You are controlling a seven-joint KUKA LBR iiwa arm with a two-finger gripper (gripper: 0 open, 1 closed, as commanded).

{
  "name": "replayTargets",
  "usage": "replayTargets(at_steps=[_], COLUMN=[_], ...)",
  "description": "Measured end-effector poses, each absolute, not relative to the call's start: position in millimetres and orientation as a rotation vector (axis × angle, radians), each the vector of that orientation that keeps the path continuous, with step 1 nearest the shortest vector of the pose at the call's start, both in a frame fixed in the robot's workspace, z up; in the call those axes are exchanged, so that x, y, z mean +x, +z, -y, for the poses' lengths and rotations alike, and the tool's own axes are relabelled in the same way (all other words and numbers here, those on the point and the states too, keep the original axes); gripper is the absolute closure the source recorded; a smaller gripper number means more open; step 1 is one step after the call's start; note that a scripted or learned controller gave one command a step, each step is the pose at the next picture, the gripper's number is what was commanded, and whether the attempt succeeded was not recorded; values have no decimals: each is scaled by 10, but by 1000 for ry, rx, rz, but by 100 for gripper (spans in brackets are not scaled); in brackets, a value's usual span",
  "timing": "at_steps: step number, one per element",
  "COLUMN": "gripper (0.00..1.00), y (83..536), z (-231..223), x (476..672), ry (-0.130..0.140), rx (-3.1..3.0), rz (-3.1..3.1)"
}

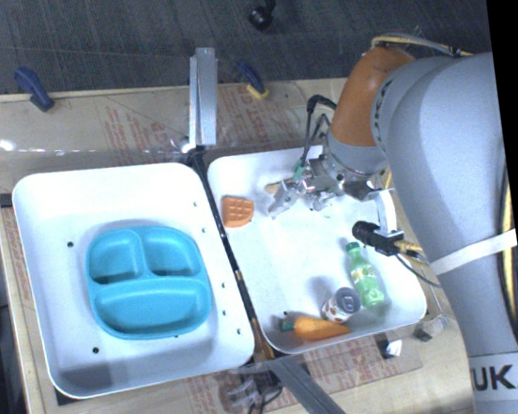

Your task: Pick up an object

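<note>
- The gripper [281, 196] hangs over the upper part of the right bin [277, 275], with its metal fingertips pointing toward the divider between the two bins.
- I see nothing between the fingers; whether they are spread or closed is too small to tell, so the state of the hand stays unknown to me.
- Nearest to the gripper, just beside its tips on the divider side, lies a small orange waffle-like piece [237, 210]. It rests on the bin floor, apart from the fingers.
- Farther from the gripper, toward the near wall of the same bin, a green bottle [364, 276] lies on its side.
- Just beside the bottle's lower end there is a small round can [342, 305], and next to it, against the near wall, an orange carrot [318, 328].
- Farthest from the gripper, across the divider, the left bin [44, 230] holds a blue tray [146, 281] with compartments.
- My judgement on progress: no object is lifted yet, all of them lie on the bin floors. The approach seems to be made, probably toward the waffle-like piece; the closing on a thing and the lifting are left to do.
</note>
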State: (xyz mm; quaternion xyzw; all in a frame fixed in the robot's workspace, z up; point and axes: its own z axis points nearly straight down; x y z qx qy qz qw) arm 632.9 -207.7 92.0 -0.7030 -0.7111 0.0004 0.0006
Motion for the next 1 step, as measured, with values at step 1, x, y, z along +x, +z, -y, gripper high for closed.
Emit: replayTargets(at_steps=[1], gripper=[0], y=[930], z=[2075], x=[6582], ry=[0], rx=[-2208], rz=[2235])
